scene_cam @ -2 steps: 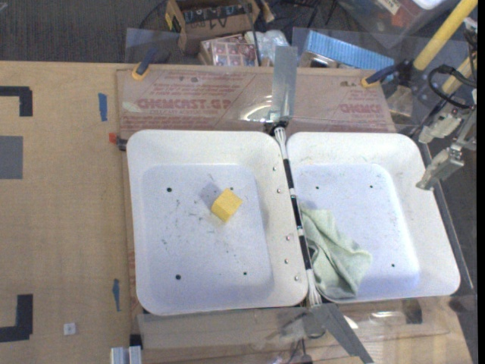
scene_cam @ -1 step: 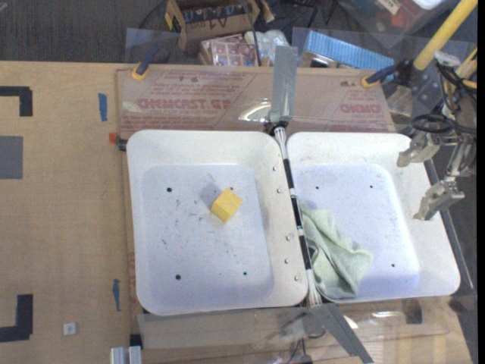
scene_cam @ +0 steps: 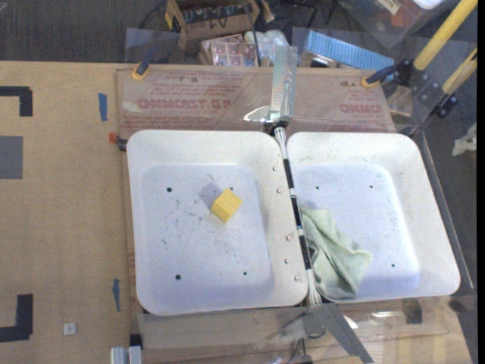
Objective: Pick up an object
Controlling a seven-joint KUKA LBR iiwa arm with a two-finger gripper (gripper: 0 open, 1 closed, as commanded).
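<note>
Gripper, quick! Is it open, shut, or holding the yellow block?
Gripper: cannot be told.
The yellow block lies alone in its bin, with nothing gripping it.

The one camera sat above the bench (scene_cam: pixel 61 203), fixed — it looked down at a slant on both white bins (scene_cam: pixel 151 158), from moderately far.

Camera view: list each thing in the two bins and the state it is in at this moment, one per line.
yellow block: resting loose on the floor of the left bin, near its centre, tilted.
pale green cloth: crumpled in a heap at the near left side of the right bin, lying against the divider between the bins.
</note>
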